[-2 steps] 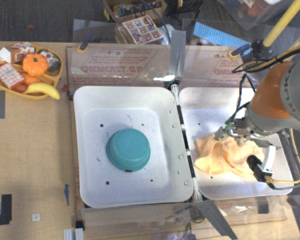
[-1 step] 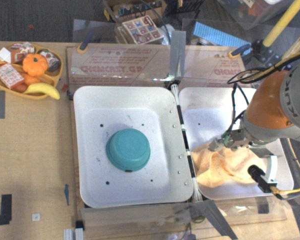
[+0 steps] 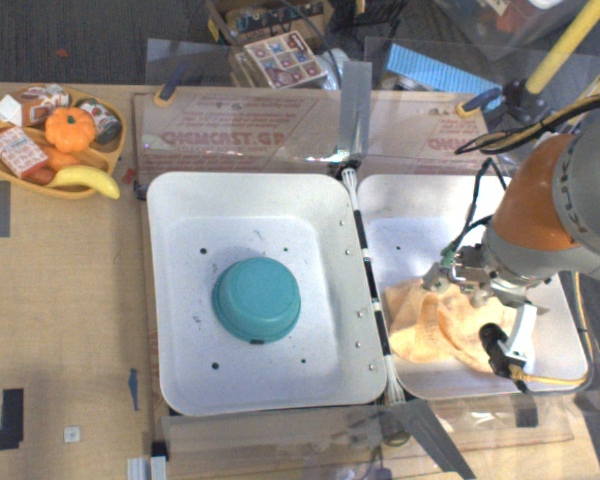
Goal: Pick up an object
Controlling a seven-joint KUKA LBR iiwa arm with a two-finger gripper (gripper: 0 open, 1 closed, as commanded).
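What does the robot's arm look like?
The arm is fat, round and grey, with a bright orange band above the wrist. Thin black cables loop beside it, and a small silvery metal pincer sits at its end.

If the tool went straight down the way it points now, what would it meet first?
Probably the orange cloth in the right bin: the tool points down over it, though depth is unclear.
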